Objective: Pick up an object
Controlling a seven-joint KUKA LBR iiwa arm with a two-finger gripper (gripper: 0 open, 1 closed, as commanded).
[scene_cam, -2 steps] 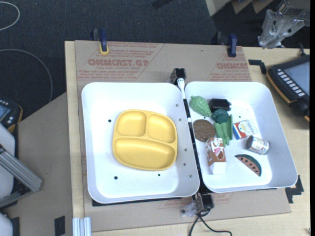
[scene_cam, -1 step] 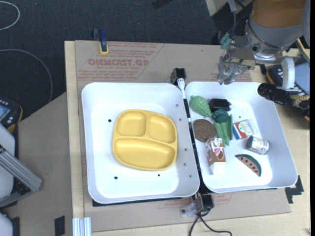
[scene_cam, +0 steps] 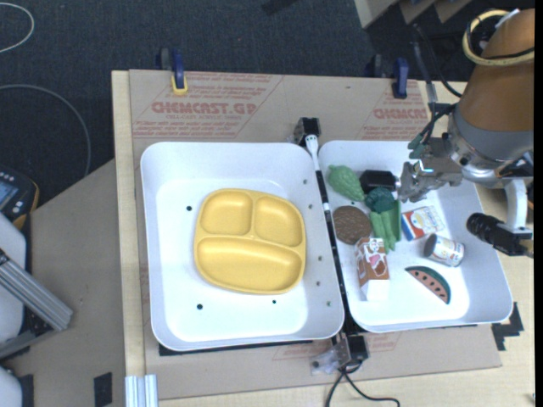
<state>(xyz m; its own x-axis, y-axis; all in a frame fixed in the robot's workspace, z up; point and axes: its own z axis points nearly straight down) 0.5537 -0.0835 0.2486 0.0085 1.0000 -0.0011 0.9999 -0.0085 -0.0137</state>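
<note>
fingers (scene_cam: 413,185): state cannot tell | watermelon slice (scene_cam: 428,283): red flesh, green rind, right bin (scene_cam: 488,308)

Arm (scene_cam: 501,75): orange band, grey wrist w/ thin cables, metal gripper (scene_cam: 413,181).

There is 1 camera, fixed above the surface (scene_cam: 254,100) and looking down on it at a slant. It sits back enough to take in both white bins, the left bin (scene_cam: 161,227) and the right bin (scene_cam: 484,295), side by side, with dark floor beyond the far edge. The arm (scene_cam: 501,83) reaches in from the right.
</note>
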